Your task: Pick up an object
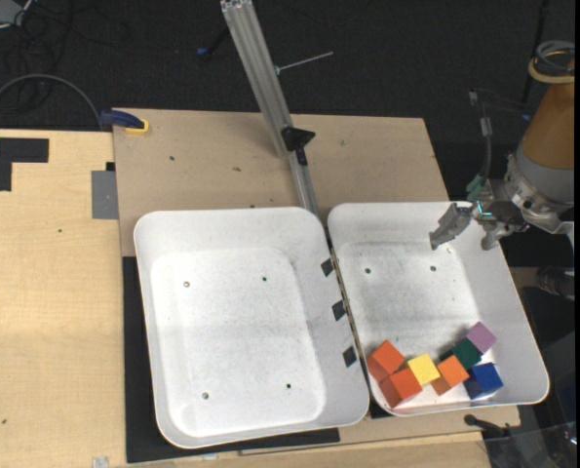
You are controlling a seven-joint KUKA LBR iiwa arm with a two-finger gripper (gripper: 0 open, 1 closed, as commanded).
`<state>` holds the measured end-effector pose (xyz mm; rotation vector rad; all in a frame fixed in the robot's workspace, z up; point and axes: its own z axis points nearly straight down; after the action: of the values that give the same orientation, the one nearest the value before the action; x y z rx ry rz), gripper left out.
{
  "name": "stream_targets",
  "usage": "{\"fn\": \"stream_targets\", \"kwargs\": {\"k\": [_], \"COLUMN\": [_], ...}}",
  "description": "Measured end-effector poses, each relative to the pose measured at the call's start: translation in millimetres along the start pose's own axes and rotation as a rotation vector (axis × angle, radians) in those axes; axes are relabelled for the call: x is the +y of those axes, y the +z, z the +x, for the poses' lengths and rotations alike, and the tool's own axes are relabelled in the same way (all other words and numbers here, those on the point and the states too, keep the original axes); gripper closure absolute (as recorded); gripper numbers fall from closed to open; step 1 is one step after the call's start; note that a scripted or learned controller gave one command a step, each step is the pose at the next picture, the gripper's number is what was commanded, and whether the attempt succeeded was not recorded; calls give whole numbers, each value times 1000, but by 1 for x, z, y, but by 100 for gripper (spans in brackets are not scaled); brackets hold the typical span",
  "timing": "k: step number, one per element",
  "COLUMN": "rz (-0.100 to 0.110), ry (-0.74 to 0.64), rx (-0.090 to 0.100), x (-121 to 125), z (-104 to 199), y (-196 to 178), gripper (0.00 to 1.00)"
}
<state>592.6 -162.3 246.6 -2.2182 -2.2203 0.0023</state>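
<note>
While the arm (548, 144) reaches in over the far right rim of the right bin (406, 252), its gripper (470, 227) hangs above the bin floor with fingers spread and nothing between them. Well below the gripper, toward the near edge, the blocks (434, 367) cluster together: orange, red, yellow, green, purple, blue. To the gripper's left sits the left bin (221, 232).

No text, label, brand, number or sign can be read on anything in view.
</note>
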Motion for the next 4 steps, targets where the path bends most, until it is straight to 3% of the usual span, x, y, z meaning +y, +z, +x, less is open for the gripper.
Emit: {"fn": "stream_targets", "kwargs": {"k": [1, 2, 3, 4], "rz": [4, -1, -8, 1], "ry": [-2, 2, -2, -1], "rx": [1, -1, -1, 0], "x": [31, 32, 16, 15], "z": [64, 62, 83, 81], "y": [156, 151, 51, 47], "gripper": [0, 0, 0, 100]}}
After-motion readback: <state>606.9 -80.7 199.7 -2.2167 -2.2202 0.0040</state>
